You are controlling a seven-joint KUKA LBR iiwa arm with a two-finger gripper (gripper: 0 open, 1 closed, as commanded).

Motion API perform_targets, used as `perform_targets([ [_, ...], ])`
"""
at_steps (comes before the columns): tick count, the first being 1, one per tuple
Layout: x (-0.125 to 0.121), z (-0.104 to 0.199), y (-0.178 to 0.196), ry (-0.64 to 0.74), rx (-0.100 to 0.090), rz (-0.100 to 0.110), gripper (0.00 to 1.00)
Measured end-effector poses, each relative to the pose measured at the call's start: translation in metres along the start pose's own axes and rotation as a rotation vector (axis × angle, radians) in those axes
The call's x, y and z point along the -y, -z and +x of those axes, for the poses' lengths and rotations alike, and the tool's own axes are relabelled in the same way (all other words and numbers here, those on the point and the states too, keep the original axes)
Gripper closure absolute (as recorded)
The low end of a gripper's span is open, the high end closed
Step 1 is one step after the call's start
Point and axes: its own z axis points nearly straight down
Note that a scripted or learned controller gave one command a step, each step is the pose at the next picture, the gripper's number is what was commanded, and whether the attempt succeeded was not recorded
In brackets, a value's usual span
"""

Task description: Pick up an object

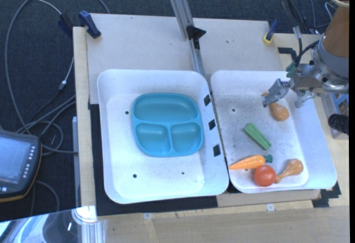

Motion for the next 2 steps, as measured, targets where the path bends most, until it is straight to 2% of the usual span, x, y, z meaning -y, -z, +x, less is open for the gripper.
perform_targets([
  [1, 0.0, 0.0, 0.0, -0.001, 0.0, -0.001, 0.0],
  [2, 0.005, 0.005, -0.045, -0.001, 0.0, 0.005, 0.0],
])
